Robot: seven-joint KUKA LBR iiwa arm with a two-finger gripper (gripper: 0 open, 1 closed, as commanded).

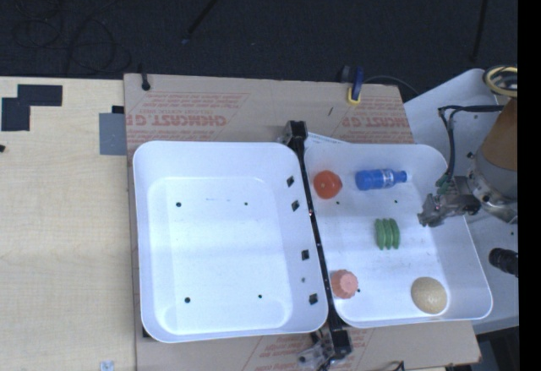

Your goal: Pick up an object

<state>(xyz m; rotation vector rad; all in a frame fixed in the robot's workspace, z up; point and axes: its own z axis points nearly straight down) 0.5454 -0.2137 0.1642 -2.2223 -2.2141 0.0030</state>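
The claw (433, 210) hangs at the right bin's (461, 272) right rim, grip unreadable, nothing seen in it. Five pieces in that bin: one blue bottle (380, 179), one orange ball (328, 184), one ribbed green piece (387, 233), one pink cylinder (344, 284), one tan ball (429, 294).
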